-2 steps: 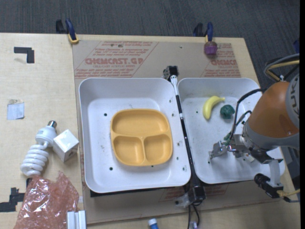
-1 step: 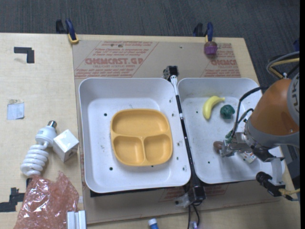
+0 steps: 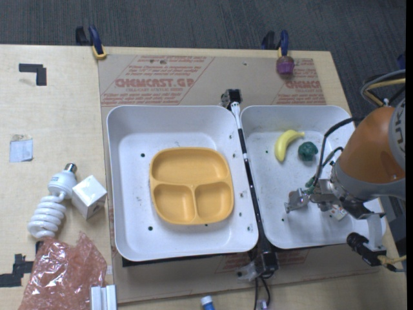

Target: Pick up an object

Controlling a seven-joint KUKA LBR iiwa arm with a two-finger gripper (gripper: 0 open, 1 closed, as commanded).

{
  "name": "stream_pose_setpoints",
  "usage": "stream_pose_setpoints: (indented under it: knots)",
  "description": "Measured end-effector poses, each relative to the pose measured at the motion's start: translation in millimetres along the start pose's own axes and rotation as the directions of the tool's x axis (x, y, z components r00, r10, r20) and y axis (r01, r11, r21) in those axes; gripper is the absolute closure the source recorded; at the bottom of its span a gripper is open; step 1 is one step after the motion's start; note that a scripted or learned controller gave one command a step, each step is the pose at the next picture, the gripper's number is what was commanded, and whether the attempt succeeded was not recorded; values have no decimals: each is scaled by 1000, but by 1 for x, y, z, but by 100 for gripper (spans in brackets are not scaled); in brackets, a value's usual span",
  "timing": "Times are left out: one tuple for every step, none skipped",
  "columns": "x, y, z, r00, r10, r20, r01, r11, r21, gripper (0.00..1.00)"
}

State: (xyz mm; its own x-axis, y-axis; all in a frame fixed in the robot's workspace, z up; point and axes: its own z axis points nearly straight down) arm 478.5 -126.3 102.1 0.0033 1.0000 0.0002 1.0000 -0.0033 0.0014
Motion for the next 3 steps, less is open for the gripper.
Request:
stream_pose_setpoints:
  knots:
    - [-1,1,-10,1000,2,1,-2,1000,-2,100]
    - [84,42,-90,1000,-4,1,4,1000,0,100]
    - [84,42,-90,1000,-5,1,5,1000,0,0]
